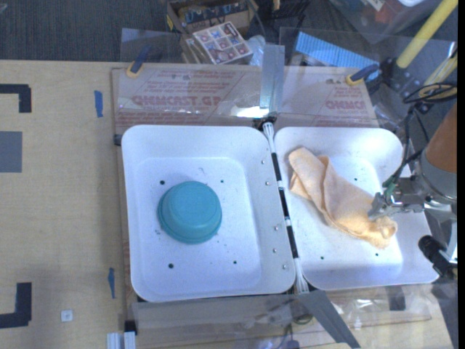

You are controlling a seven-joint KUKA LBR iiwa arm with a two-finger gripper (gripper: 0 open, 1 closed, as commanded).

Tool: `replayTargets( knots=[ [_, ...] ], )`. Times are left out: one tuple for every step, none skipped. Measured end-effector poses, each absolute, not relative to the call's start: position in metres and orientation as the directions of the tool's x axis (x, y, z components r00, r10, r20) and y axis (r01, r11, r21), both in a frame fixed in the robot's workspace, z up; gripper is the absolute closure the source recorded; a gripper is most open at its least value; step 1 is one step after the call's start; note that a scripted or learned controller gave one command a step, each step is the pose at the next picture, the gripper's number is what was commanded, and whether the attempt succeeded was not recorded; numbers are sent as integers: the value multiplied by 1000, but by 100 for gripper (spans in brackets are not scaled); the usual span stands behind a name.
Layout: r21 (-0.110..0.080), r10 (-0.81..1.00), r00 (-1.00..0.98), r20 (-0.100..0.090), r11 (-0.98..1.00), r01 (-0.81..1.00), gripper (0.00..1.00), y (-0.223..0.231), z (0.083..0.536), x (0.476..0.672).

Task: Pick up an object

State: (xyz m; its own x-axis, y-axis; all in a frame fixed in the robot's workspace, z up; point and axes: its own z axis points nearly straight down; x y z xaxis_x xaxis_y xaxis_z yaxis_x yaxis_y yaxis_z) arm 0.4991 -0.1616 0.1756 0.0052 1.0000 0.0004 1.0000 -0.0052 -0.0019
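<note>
A crumpled orange cloth lies in the right bin, stretching from its upper left toward its right side. A teal upturned bowl sits in the middle of the left bin. My gripper is down at the cloth's right end, its metal tips touching or just above the fabric. The arm reaches in from the right edge of the view.
The two white bins share a central divider. A clear plastic sheet and cardboard lie behind the bins. Cables and a yellow pole are at the upper right. The wooden bench top spreads to the left.
</note>
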Motion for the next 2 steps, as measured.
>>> replayTargets(
  knots=[
    [2,965,-263,-3,263,965,100,-123,204,513],
    [5,965,-262,-5,262,965,100,-124,214,514]
  ],
)
